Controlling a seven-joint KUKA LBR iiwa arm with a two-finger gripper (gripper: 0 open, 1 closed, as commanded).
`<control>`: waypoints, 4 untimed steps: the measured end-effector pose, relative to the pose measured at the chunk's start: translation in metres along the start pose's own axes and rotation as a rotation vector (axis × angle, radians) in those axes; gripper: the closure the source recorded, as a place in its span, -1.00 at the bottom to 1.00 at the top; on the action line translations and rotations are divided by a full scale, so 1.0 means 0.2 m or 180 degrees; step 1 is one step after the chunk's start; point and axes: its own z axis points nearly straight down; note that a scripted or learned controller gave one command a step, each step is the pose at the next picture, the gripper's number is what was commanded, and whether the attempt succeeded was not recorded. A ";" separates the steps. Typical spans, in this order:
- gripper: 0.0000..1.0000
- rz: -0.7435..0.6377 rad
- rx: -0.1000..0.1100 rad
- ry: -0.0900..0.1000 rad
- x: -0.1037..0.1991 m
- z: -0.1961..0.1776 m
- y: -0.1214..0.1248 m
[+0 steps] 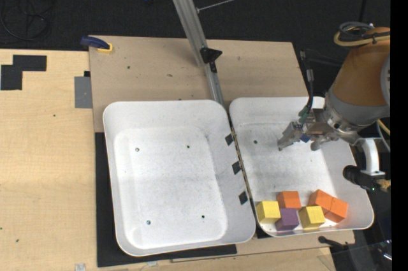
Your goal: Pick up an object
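In the right bin's (255, 111) near corner: small blocks clustered touching, two yellow (268, 210), one purple (288, 219), three orange (331, 205). Probably light, stiff, matte, flat-faced; best pinched across opposite flat sides, outermost orange first. Farther up the same bin, well apart from the blocks: claw (299, 136), spread, holding nothing. Smooth white bin walls.
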 end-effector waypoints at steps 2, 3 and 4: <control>-1.00 0.0005 -0.0022 -0.0001 -0.01 0.55 0.00; 1.00 0.0032 -0.0019 0.0004 -0.02 0.50 0.00; 1.00 0.0020 -0.0030 -0.0007 -0.06 0.23 0.03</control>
